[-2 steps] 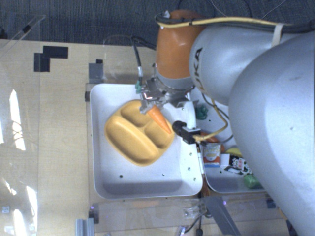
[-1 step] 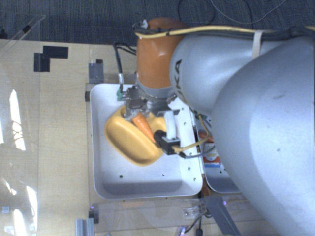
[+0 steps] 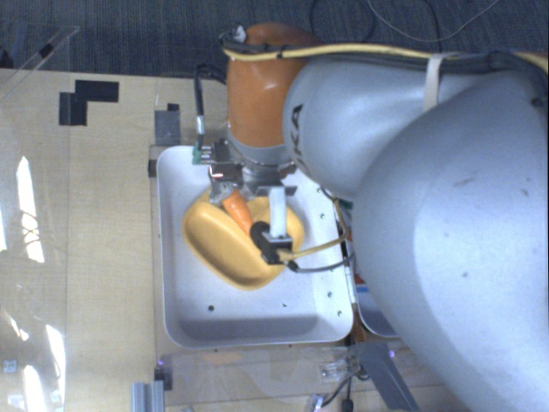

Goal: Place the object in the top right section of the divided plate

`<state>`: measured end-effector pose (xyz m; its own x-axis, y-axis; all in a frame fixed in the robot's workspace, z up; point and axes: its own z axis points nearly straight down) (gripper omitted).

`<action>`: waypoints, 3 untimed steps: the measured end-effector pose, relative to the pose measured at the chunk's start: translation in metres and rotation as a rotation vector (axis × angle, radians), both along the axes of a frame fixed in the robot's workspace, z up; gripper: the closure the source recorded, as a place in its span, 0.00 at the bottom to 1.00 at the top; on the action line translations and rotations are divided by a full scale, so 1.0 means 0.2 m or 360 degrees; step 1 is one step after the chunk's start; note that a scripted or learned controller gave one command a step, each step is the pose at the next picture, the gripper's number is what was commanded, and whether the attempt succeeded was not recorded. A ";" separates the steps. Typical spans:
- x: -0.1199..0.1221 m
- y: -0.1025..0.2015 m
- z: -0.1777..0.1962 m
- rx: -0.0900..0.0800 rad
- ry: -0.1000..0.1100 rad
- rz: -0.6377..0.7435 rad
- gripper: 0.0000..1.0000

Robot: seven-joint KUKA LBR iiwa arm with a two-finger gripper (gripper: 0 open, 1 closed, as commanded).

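Orange object (image 3: 238,212) shows over the upper middle of the yellow plate (image 3: 216,245), slanting from upper left to lower right, its upper end tucked just under the gripper (image 3: 236,187). Whether it rests on the plate or is lifted off it cannot be told, nor which section it is over, since no dividers show. Whether the gripper is open or closed on it cannot be told either; the wrist hides that. The plate sits in the upper half of the left bin (image 3: 257,312), its left edge near but clear of the bin's left wall and its lower edge well apart from the near wall, leaving a broad bare strip of white floor along the bottom and a narrower one down the left. The arm (image 3: 429,196) covers the bin's right side and nearly all of the second bin (image 3: 371,318), of which only a sliver of rim peeks out. Left of the bins the pale bench (image 3: 94,256) lies open, with black L-shaped marks (image 3: 86,99) near its far edge. Beyond it runs dark carpet (image 3: 129,7) with thin cables (image 3: 403,7).
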<state>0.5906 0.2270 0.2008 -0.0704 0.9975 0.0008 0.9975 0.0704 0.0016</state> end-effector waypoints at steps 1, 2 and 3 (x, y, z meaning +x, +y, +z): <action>-0.10 -0.43 0.17 -0.0002 0.0002 -0.0206 1.00; -0.24 -0.39 0.61 -0.0001 -0.0003 -0.0434 1.00; 0.02 -0.31 0.23 -0.0003 0.0004 -0.0407 1.00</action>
<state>0.5942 0.1642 0.2465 0.1842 0.9829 -0.0012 0.9829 -0.1842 -0.0010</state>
